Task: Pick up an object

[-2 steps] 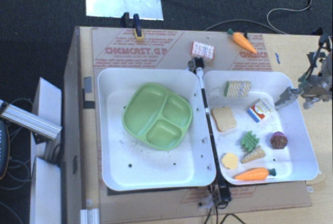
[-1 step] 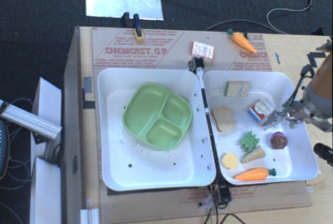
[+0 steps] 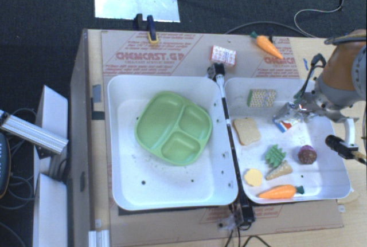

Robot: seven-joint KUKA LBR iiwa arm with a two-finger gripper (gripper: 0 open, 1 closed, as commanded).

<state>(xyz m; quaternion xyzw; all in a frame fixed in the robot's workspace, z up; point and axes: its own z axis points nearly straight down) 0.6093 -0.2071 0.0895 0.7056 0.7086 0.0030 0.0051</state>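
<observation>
Camera view: the gripper is seen lowered into the right bin, its metal fingers set narrowly over a small red, white and blue object by the bin's upper middle.

Whether that object is actually clamped cannot be told. A slice of bread, green leaf, purple item and carrot are spread nearby; a green divided plate is laid in the left bin.
</observation>
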